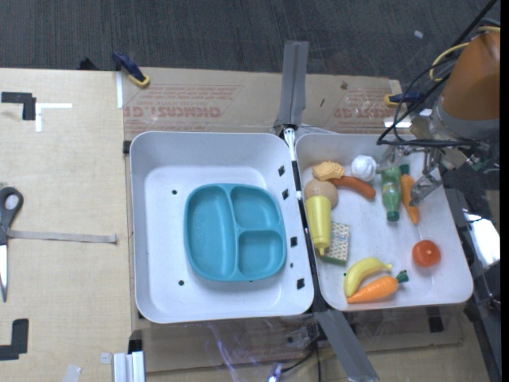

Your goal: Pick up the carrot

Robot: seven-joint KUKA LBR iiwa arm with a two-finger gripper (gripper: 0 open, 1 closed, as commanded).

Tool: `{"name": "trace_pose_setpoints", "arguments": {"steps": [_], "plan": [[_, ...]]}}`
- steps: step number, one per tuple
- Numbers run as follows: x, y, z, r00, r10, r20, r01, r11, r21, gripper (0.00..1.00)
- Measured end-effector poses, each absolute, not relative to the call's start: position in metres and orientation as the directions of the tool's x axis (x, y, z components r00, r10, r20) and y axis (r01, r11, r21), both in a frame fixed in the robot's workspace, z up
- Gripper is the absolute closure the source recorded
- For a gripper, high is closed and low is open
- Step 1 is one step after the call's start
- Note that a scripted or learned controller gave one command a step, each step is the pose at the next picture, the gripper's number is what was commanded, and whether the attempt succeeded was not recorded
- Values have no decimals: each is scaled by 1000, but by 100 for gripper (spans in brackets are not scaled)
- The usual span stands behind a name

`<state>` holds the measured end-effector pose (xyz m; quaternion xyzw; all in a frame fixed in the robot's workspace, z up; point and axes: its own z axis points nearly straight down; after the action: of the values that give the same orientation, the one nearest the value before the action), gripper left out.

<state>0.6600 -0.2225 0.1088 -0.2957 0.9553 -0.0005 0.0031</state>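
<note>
- Camera view: jaws (419,188) sit low in the right bin (457,289), beside a thin orange piece (open or shut? cannot tell).
- Carrot (374,289) lies near the banana (364,273).

A pale wooden benchtop (64,173) spreads left; a brown cardboard sheet (207,102) lies behind, against dark grey carpeted floor (199,14).
</note>
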Motion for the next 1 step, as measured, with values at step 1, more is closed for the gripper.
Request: {"name": "trace_pose_setpoints", "arguments": {"steps": [1], "plan": [[661,-222,102,-835,-550,-7,-549,835,-3,0]]}}
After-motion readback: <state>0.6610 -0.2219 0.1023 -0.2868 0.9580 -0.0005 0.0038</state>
